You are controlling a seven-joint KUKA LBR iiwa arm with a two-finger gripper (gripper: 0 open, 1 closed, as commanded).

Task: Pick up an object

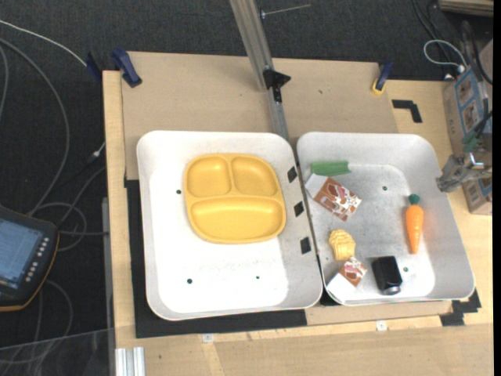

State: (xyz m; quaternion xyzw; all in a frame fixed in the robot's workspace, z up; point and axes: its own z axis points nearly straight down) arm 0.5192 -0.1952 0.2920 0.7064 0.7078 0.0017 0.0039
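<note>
You had the gripper (460, 172) just outside the right bin (368, 138), past its right wall at about mid-height; I couldn't tell if it was apart or together, and nothing showed in it. The carrot (414, 224) lay inside that bin close to the right wall: orange body, green top pointing at the far wall, tip toward the near wall, apart from everything else. Clutter in the same bin: a black block (387, 274) by the near wall, a small red-and-white packet (352, 271) at the near-left corner, a yellow knobbly piece (341, 244) just above that, a bigger red-and-white packet (337, 197) left of centre, and a green cylinder (329, 168) lying flat near the far-left corner. Nothing lay between the right wall and the carrot. Left of the right bin sat the left bin (156, 233) with a yellow divided plate (235, 198).
</note>
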